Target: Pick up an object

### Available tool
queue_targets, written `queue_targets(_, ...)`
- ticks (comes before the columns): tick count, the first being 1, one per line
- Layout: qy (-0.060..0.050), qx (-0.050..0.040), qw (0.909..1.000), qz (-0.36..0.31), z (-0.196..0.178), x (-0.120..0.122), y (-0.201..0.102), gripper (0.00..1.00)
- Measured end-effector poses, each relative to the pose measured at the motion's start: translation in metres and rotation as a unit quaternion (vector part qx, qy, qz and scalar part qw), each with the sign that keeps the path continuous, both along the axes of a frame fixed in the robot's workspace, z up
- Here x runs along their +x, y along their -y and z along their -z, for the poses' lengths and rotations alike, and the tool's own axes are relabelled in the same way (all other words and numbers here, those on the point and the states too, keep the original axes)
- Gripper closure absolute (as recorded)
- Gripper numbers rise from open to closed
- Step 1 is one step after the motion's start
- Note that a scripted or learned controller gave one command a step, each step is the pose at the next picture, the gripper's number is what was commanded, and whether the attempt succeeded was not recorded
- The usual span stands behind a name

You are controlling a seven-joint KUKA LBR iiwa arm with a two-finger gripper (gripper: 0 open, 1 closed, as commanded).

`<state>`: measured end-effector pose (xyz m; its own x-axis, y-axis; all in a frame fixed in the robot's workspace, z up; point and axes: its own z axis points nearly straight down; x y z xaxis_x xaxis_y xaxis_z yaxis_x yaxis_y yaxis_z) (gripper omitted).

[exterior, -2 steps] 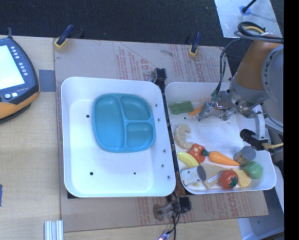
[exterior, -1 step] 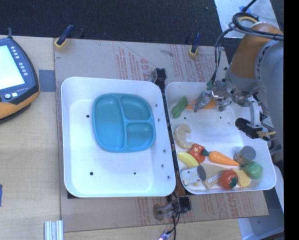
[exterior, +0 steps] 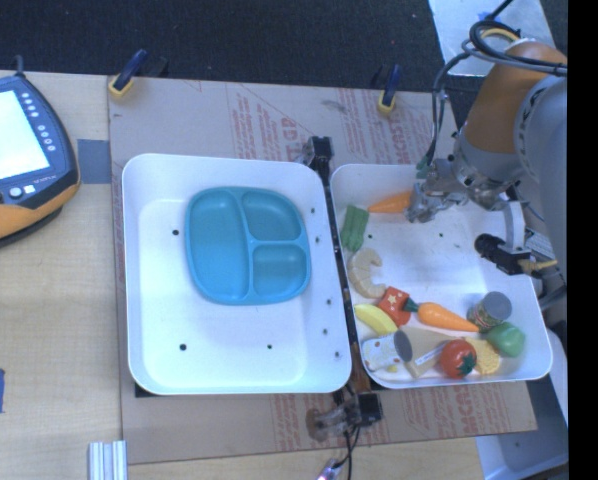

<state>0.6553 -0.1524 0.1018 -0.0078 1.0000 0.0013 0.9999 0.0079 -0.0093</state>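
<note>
1. Camera view, layout. Two white bins lie side by side: the left bin [exterior: 149, 268] bears a blue plate [exterior: 247, 245]; the right bin [exterior: 449, 258] holds toy foods.
2. Camera view, arm. The gripper [exterior: 426, 206] hangs over the right bin's far edge, just beside a small carrot [exterior: 391, 205]; whether its jaws are open or closed cannot be told, and nothing is seen held.
3. Camera view, task's thing. The small carrot lies at the bin's far side, next to a green piece [exterior: 354, 227]. Its long axis runs left to right; which end is the tip is unclear.
4. Handling (judged). It is probably a light, stiff, smooth plastic toy, liable to slip or roll; a grip across its thick middle, jaws square to the long axis, looks safest.
5. Camera view, others. A larger carrot [exterior: 445, 317], a banana [exterior: 375, 318] and a tomato [exterior: 457, 358] crowd the near side.
</note>
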Motion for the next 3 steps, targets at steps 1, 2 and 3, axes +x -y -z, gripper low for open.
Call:
queue_targets(1, 0.001, 0.0, 1.0, -0.001, -0.001, 0.001, 0.0, 0.0)
queue_targets(2, 0.005, -0.0016, 1.0, 0.003, -0.107, 0.001, 0.061, 0.0)
queue_targets(3, 0.002, -0.0004, 1.0, 0.002, 0.011, -0.049, 0.059, 0.0)
